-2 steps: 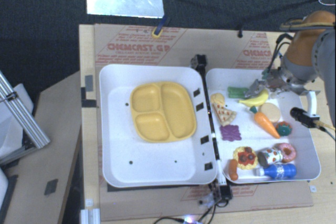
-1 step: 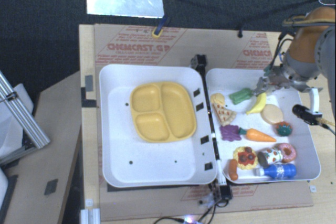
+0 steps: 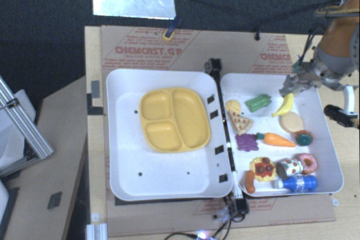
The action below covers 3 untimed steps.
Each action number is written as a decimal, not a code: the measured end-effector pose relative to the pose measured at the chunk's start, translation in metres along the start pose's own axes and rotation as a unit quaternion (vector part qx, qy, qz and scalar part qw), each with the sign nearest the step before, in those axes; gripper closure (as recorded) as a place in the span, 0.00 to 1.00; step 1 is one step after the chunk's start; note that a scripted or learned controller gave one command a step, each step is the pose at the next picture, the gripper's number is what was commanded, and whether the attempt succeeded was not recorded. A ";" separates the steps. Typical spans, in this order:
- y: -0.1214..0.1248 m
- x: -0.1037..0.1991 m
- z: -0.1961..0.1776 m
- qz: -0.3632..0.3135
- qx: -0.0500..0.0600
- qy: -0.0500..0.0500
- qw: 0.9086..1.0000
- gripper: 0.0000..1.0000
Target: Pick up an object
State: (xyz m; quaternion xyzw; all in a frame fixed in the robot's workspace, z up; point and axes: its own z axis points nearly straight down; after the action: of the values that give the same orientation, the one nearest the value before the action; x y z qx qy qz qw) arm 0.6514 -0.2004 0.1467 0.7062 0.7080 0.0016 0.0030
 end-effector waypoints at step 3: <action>-0.028 0.049 -0.091 -0.003 0.003 0.001 1.000 1.00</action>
State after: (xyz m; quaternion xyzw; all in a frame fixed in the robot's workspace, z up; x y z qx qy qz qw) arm 0.6225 -0.1513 0.2371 0.7043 0.7099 0.0007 0.0001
